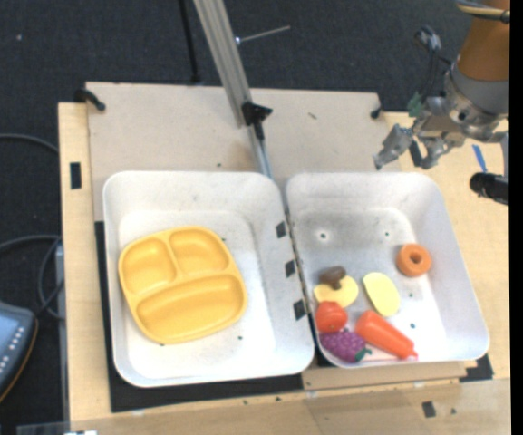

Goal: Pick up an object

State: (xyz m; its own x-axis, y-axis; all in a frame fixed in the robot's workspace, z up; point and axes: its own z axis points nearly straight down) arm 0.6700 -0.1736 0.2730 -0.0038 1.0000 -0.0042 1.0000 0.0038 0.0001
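The arm (481, 57) has an orange band above a grey wrist, ending in a grey metal gripper (410, 149).

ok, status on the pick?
Gripper open, holding nothing, above the right bin's far edge. Toy food clustered at its near side, doughnut apart. Nothing in the way.

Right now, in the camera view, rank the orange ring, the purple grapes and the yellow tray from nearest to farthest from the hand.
1. Orange ring, right bin, below the hand.
2. Purple grapes, right bin's front edge.
3. Yellow tray, left bin.
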